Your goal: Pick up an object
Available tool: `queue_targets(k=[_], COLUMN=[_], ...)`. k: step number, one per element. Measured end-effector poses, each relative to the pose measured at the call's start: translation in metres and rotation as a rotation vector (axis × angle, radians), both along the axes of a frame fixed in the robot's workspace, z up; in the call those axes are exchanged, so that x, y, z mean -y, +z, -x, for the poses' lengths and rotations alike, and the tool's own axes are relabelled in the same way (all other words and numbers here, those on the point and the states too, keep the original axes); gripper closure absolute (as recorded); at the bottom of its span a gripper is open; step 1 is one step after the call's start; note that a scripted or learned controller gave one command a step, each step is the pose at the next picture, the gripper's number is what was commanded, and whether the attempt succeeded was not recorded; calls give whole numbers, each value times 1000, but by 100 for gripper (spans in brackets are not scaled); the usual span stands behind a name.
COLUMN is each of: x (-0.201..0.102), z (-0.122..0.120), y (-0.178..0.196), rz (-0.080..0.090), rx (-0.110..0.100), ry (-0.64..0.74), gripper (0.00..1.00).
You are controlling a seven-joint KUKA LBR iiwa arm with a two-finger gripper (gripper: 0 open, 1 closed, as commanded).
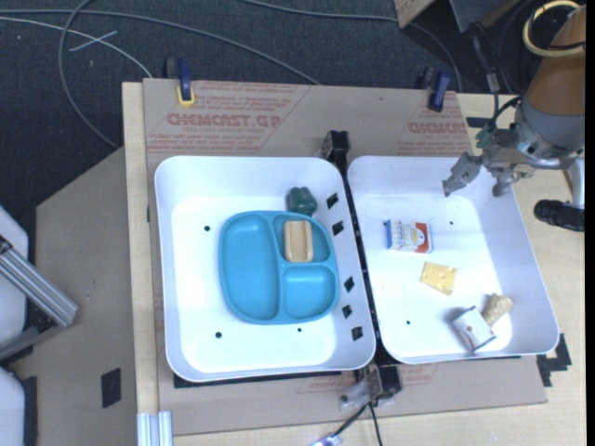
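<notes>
Right bin (521, 249), smooth white plastic with rounded corners. Nearest the camera, a small boxy white carton (471, 329) lay tilted by the front rim, with a lumpy tan piece (497, 308) touching it. Farther in sat a flat yellow wedge with holes, the cheese (439, 277), then a flat blue-white-red packet (408, 236). Left bin (177, 249) held a glossy blue divided plate (256, 272), a tan ridged block (297, 241) in its upper compartment, and a dark green lump (301, 199) just beyond the plate's rim. Gripper (476, 175) hovered over the right bin's far edge, metal fingers spread apart, nothing between them.
</notes>
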State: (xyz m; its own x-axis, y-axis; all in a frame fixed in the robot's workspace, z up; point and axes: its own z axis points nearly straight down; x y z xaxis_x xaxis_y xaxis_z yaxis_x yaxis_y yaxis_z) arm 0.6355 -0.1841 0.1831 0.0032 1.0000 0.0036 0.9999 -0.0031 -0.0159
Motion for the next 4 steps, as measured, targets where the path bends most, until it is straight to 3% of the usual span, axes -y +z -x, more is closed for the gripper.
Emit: queue_targets(k=[1,3,4], x=[0,4,4], z=[-3,-8,-11], y=[10,-101,-86], rz=[3,2,4], rx=[15,9,17], ry=[4,4,6], gripper=[0,0,100])
